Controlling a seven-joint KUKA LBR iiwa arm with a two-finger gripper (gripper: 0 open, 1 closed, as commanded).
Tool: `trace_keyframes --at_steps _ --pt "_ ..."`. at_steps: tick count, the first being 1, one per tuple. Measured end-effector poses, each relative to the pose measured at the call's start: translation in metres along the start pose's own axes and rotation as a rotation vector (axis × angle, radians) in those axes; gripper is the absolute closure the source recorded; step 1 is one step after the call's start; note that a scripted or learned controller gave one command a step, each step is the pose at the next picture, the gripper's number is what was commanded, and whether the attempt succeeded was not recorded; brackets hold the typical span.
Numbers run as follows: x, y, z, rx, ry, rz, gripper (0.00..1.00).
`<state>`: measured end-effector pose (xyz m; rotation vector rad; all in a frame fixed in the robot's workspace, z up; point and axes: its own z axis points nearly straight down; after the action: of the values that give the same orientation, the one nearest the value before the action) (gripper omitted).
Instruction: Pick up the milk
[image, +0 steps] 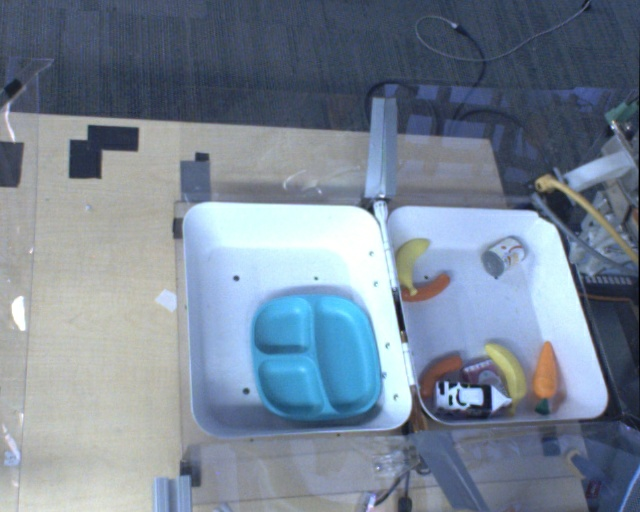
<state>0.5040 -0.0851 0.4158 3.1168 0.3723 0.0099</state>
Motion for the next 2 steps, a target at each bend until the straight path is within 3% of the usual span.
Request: trace_keyframes --at_steps 1,2 --pt "0.039 -0.046 0.060 0.003 -0.005 -0.126 1.00" --pt "0.041 -0.047 0.049 0.002 -0.002 -0.134 1.00"
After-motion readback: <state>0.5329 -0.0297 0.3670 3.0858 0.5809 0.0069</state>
